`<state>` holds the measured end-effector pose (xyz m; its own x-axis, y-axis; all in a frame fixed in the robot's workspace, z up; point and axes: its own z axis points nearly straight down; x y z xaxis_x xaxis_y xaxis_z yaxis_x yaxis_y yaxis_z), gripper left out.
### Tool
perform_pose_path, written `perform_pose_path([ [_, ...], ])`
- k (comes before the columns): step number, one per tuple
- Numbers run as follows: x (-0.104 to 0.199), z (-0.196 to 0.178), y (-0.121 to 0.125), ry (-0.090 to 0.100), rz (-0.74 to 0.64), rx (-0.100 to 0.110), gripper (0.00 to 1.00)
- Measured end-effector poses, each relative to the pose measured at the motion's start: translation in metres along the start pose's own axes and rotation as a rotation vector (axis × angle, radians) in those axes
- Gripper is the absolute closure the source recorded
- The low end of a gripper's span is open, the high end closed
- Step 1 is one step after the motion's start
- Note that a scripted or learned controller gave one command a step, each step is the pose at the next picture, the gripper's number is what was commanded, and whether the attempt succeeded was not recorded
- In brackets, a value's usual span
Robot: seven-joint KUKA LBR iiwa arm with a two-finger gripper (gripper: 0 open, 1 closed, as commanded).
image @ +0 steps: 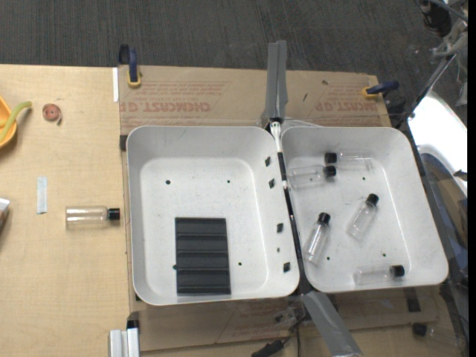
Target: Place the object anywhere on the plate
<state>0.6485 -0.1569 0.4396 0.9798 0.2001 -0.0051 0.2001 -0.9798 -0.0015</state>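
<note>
Two white bins sit side by side on brown cardboard [245, 99]. The left bin [149, 199] holds one black ribbed plate [201, 256], lying flat toward its 6 o'clock edge. The right bin [416, 199] holds five clear vials with black caps: two [343, 158] [306, 173] close together near 11 o'clock, one [364, 215] right of centre, one [317, 235] left of centre and tilted, and one [378, 274] lying along the 5 o'clock wall. None touches the plate; the divider between the bins stands between them and it.

A sixth vial [91, 215] lies on its side on the wooden bench [59, 288], at 9 o'clock from the left bin. Also on the bench are a small red disc [50, 112], a pale strip [42, 195] and part of a yellow-orange thing [7, 123] at the frame edge. Two clamps [129, 65] [379, 89] hold the cardboard's far corners.

The gripper cannot be made out, so whether it is spread or closed I cannot tell; some equipment [446, 13] shows at 2 o'clock
</note>
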Motion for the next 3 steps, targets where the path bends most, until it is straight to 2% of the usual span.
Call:
perform_pose_path([
  [1,-0.061,0.000,0.055,-0.001,0.000,0.000,0.00],
  [2,-0.019,0.001,0.021,-0.001,-0.002,0.000,0.00],
  [3,-0.059,0.000,0.055,-0.001,-0.001,0.000,0.00],
])
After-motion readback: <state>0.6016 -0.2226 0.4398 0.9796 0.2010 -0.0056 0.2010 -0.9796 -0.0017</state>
